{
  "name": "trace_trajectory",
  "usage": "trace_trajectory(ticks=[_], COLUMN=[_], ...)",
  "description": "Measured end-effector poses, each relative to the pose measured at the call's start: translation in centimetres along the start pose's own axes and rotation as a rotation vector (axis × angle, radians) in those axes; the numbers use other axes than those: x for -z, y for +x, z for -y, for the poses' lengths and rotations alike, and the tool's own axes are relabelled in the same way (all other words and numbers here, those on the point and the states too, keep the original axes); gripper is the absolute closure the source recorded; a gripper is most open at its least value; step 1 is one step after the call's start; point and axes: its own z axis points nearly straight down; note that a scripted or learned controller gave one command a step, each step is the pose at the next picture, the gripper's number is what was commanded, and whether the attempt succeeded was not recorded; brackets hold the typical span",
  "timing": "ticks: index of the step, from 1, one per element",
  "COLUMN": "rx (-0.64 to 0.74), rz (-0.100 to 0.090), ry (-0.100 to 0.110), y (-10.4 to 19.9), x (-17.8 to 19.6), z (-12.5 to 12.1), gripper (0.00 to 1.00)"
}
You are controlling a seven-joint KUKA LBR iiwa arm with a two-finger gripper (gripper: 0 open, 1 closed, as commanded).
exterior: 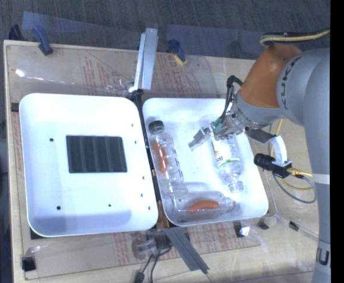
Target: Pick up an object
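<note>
1. Three clear plastic bottles are lying in the right bin (251,200): a black-capped bottle (163,152), a front bottle (201,204) and a labelled bottle (228,158).
2. The left bin (42,205) is showing a dark rectangular grille (96,154).
3. The gripper (210,133) is hovering above the labelled bottle's upper end; its grasp cannot be told.
4. The label's writing is too small to read.
</note>
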Motion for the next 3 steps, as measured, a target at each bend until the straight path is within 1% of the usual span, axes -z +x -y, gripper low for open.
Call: trace_trajectory(ticks=[1,2,3], rx=[0.0,-0.025,-0.012], rz=[0.0,0.005,0.005], ry=[0.0,-0.004,-0.006], y=[0.0,0.1,-0.3], x=[0.0,2.9,3.7], z=[0.0,1.2,-0.3], gripper=[0.0,0.0,0.0])
